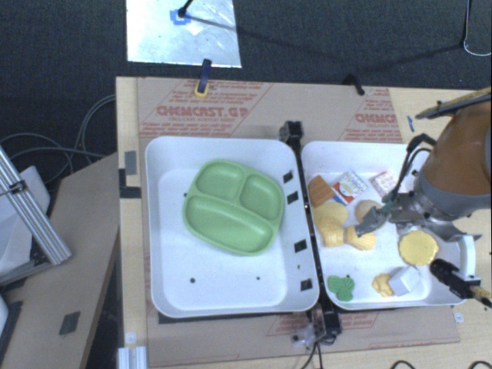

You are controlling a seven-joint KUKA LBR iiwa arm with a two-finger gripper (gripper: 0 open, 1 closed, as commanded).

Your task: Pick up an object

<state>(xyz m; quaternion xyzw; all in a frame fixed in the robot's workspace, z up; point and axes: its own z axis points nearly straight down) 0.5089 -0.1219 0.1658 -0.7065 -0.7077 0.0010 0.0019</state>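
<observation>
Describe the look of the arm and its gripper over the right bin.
The arm is bulky, with a broad orange band above a grey wrist section. A dark cable loops along its side. The gripper is small, dark grey metal, tapering to two thin fingers.

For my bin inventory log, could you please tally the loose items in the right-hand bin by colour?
Yellow or tan food-shaped toys: 5, including the round yellow disc
Green leafy toy: 1
Red-and-white printed packets: 2
White block: 1
Total: 9, though the gripper may hide more.

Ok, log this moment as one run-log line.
gripper low in right bin | over yellow food pieces | grasp unconfirmed | green plate in left bin
</observation>
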